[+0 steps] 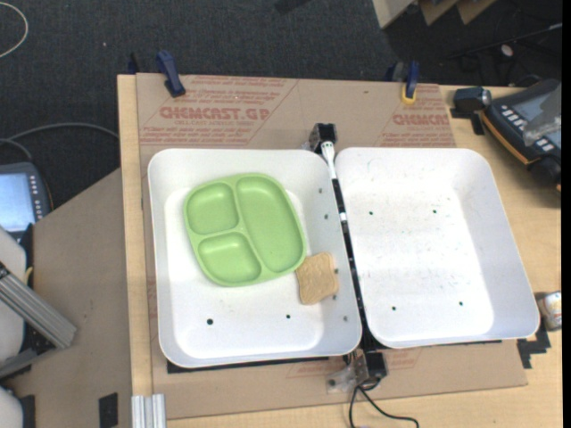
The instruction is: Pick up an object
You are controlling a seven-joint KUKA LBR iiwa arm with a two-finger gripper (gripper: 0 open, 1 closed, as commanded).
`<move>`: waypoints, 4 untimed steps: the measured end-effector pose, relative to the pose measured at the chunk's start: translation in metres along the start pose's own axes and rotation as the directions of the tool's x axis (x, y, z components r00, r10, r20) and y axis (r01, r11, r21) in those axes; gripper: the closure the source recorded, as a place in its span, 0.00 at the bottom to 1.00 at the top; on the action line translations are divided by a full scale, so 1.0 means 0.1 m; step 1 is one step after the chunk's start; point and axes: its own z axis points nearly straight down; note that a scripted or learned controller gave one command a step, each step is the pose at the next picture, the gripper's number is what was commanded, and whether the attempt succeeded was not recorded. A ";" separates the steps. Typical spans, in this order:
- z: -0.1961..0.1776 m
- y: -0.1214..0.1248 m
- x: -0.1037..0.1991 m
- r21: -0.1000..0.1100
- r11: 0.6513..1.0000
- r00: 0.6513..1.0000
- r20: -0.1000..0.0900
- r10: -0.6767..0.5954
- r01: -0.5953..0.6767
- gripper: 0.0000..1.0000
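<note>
Two bins [428,239], one green tray [245,230]

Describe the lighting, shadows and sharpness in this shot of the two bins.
Camera view: even, soft light; the white bins look bright but keep their specks and holes visible. The green tray shows a mild sheen, no hard glare. The sponge-like tan piece casts only a faint shadow. Focus is fair across the bench; printing on the cardboard is readable though slightly soft.

Green tray [244,230] smooth plastic; tan sponge [317,278] rough, porous.
</note>
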 end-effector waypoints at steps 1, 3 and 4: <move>-0.10 0.05 0.03 -0.004 1.000 1.000 0.002 -0.007 0.007 1.00; 0.07 0.08 0.42 -0.017 1.000 1.000 0.002 -0.009 0.009 1.00; 1.23 -0.07 1.25 0.014 1.000 1.000 -0.001 -0.016 0.016 1.00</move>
